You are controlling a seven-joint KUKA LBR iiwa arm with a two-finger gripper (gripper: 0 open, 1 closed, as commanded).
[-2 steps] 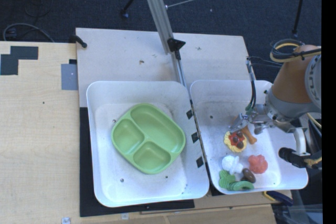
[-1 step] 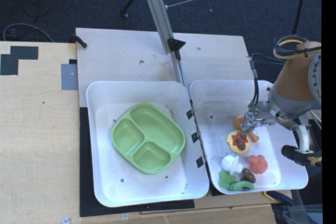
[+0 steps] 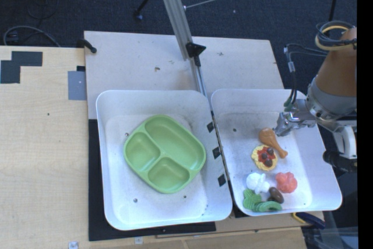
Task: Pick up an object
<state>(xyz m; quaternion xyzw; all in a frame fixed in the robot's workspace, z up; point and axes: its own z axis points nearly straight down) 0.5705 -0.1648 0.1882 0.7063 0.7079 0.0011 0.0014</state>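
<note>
**Claw poised by drumstick in right bin**

Claw (image 3: 284, 124) was seen low in the right bin (image 3: 233, 103), just beside the drumstick (image 3: 271, 141); nothing was held. Tart (image 3: 264, 157), tomato (image 3: 286, 182) and greens (image 3: 260, 202) were piled nearer. A green tray (image 3: 164, 153) was lodged in the left bin (image 3: 111, 125).

The arm (image 3: 337, 81) is a thick, rounded body. Its upper section is a broad orange band, and below that sits a grey, ring-shaped wrist segment with a paler grey lip. A yellow-and-black cable loop (image 3: 332, 34) is coiled at the arm's twelve o'clock, and a thin dark cable runs along its nine o'clock side. The gripper (image 3: 287, 123), at the wrist's eight o'clock, is small, metallic and silvery-grey, with dark fittings where it joins the wrist.
</note>
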